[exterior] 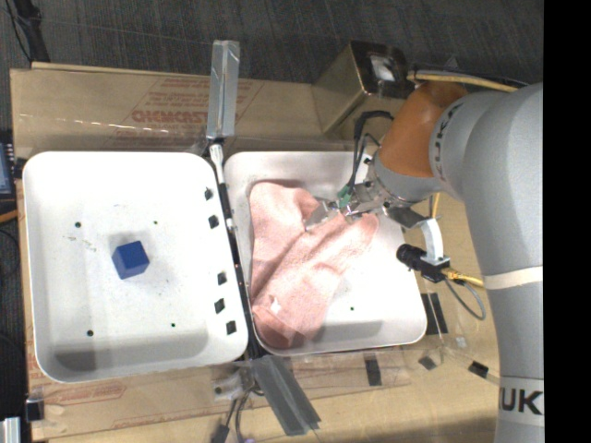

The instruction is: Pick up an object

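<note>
- Two shallow white bins sit side by side on the bench: the left bin [55,247] fills the left half of the frame, the right bin [406,312] the centre.
- A small blue cube [131,258] lies alone on the floor of the left bin, well apart from the arm.
- A pink towel [300,266] lies crumpled in the right bin, running from its upper left corner down to its lower left, with a fold reaching toward the right.
- The grey arm [499,201] enters from the right of the frame, and its gripper [340,207] is down at the towel's upper edge, touching or just above the cloth.
- Whether the pincer is open, closed or pinching cloth, I cannot tell; the tips are too small and blend into the folds.
- Judged from this, the pick is at the grasp stage: the approach to the towel looks done, while a secure hold and the lift are not yet shown.
- The towel rests on the bin floor, with no part clearly raised.
</note>
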`<state>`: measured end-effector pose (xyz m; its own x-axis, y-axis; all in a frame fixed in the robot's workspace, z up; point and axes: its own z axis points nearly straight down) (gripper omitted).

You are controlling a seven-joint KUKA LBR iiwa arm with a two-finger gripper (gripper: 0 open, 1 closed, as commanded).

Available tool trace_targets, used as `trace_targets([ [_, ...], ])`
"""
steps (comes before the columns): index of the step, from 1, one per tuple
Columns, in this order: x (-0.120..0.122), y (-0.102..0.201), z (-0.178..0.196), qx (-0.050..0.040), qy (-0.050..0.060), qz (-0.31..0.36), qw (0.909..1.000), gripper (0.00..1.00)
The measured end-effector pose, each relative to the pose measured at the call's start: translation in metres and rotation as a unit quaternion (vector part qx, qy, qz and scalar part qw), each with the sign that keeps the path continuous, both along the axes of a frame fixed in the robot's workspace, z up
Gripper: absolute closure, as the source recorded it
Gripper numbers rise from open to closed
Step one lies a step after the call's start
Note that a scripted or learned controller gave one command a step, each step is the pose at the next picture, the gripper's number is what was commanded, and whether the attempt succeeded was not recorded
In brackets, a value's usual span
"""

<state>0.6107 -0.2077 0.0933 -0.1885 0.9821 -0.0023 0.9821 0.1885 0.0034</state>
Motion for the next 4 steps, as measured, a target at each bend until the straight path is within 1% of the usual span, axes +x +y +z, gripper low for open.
trace_targets([
  [1, 0.000, 0.000, 0.010, 0.0005, 0.001, 0.002, 1.0000, 1.00],
  [2, 0.000, 0.000, 0.010, 0.0003, 0.001, 0.001, 1.0000, 0.00],
  [3, 0.029, 0.022, 0.000, 0.0000, 0.001, 0.097, 0.9953, 0.00],
  [4, 0.028, 0.053, -0.001, 0.0005, 0.003, 0.089, 0.9960, 0.00],
])
